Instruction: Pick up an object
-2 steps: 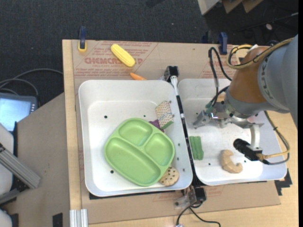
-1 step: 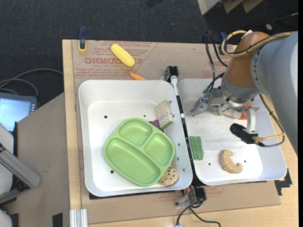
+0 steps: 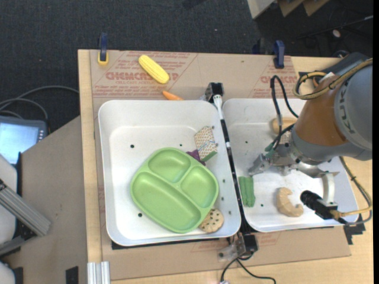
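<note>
Partly hidden tan object [image 3: 279, 123] behind arm [image 3: 323, 123], pincer [image 3: 267, 160] indistinct

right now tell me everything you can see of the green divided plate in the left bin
The green divided plate is light green, looks like smooth plastic, rounded, with three compartments parted by raised ridges: two smaller ones toward the back and one long one in front. It lies flat and right side up on the floor of the left bin, toward its front right. A cookie overlaps its front rim, and a purple scrap and a patterned packet sit at its back rim.
</note>
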### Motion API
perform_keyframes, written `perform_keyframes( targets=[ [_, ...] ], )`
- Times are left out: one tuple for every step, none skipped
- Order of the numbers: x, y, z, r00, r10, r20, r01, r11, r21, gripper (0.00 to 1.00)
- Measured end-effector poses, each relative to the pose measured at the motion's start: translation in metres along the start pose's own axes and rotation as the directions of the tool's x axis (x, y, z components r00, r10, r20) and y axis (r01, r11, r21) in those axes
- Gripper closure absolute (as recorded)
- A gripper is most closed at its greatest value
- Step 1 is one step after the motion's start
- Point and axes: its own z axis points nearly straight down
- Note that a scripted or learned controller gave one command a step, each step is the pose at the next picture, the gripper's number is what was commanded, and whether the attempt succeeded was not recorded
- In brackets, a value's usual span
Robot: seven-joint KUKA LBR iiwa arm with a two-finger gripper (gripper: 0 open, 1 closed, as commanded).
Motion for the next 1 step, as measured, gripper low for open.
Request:
perform_keyframes(
  targets=[
    [0.015, 0.0985, -0.0934, 1.0, -0.009, 0.004, 0.009, 1.0, -0.026, 0.0]
  ],
)
